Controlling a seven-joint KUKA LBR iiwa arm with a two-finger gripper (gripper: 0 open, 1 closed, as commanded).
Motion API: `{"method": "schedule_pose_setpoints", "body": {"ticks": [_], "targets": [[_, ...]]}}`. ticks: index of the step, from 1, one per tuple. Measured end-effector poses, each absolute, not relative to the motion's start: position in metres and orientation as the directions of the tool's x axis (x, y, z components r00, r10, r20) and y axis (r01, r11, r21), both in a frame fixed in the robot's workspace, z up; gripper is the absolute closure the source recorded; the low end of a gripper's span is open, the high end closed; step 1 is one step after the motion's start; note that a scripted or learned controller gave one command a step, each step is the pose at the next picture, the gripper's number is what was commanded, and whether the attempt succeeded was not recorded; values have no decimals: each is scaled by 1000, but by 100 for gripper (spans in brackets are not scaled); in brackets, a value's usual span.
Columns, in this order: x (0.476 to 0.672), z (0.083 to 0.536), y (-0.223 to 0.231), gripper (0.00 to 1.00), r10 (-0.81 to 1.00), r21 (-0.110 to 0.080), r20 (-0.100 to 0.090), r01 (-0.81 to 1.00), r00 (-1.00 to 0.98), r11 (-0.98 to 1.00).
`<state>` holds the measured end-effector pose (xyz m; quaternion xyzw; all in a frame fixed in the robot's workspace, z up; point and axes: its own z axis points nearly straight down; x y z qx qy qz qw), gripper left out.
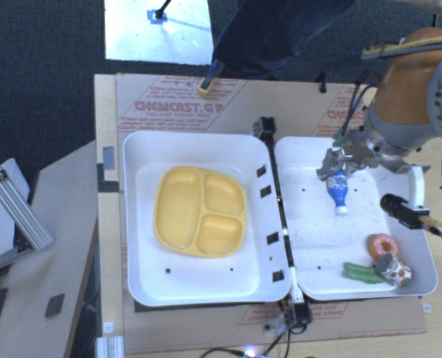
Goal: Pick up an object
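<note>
A small blue bottle [338, 190] with a white cap pointing down sits in the upper part of the right bin [310, 274]. My gripper [336, 165] is directly over the bottle's upper end, and its metal fingers [327, 167] close around that end. The bottle's cap end is at or just above the bin floor; I cannot tell which. The grey arm with its orange band reaches in from the upper right.
A pink donut [383, 244], a green vegetable toy [363, 273] and a small patterned can [394, 271] lie in the right bin's front right corner. A yellow divided plate [200, 211] rests in the left bin [142, 274]. A black part [401, 210] juts in at the right rim.
</note>
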<state>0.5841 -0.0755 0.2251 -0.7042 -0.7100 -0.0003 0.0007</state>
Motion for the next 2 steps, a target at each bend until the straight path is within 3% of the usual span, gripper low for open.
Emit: {"method": "schedule_pose_setpoints", "body": {"ticks": [1, 2], "targets": [[570, 214, -78, 100, 1000, 0, 0, 1000, -1, 1], [580, 223, -71, 100, 1000, 2, 0, 1000, -5, 5]]}}
